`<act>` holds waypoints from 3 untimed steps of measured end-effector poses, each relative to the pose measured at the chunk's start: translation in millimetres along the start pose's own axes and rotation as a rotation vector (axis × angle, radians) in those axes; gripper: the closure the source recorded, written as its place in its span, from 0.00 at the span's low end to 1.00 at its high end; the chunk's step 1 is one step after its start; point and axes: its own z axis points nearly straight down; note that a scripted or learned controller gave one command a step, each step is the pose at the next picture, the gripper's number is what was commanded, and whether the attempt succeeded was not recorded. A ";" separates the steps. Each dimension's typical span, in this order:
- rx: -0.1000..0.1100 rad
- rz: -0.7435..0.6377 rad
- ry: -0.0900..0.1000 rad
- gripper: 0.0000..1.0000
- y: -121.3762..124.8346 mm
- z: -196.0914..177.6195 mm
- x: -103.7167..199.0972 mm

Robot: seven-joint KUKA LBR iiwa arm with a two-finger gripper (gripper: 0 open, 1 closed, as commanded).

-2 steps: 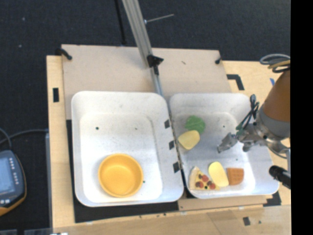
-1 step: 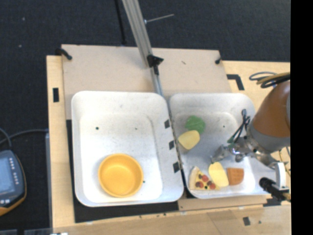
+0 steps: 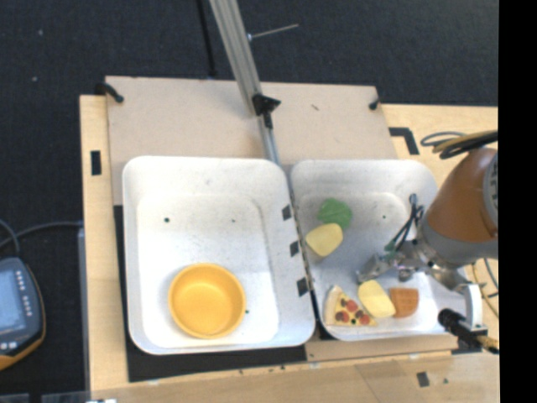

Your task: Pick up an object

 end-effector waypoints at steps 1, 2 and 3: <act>-0.005 0.005 0.000 1.00 1.3 -11.0 -0.7; -0.002 -0.003 0.001 1.00 9.7 -55.9 1.8; -0.006 -0.005 -0.001 1.00 20.4 -107.1 -4.1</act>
